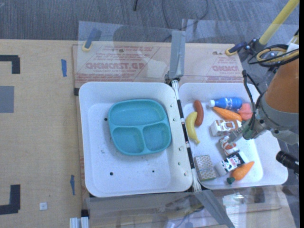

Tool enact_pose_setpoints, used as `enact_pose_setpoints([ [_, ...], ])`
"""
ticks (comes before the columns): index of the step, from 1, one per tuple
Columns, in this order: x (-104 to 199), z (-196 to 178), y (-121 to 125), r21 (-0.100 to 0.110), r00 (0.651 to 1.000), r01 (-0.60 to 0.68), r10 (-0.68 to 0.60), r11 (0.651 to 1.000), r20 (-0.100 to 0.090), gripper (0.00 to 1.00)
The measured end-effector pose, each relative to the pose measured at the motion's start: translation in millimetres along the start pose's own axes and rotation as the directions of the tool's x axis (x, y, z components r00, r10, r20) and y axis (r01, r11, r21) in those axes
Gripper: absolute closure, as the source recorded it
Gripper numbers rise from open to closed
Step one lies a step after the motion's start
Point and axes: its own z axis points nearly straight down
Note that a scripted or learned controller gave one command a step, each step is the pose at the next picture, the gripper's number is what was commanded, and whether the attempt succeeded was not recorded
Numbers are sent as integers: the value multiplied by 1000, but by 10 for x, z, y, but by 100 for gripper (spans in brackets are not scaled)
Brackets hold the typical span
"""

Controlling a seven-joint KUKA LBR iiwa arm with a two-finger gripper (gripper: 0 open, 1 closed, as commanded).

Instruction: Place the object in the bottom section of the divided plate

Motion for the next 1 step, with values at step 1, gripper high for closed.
enact_pose_setpoints([
  [1,374,-1668,46,0,1000,7,-7,1000,1,100],
])
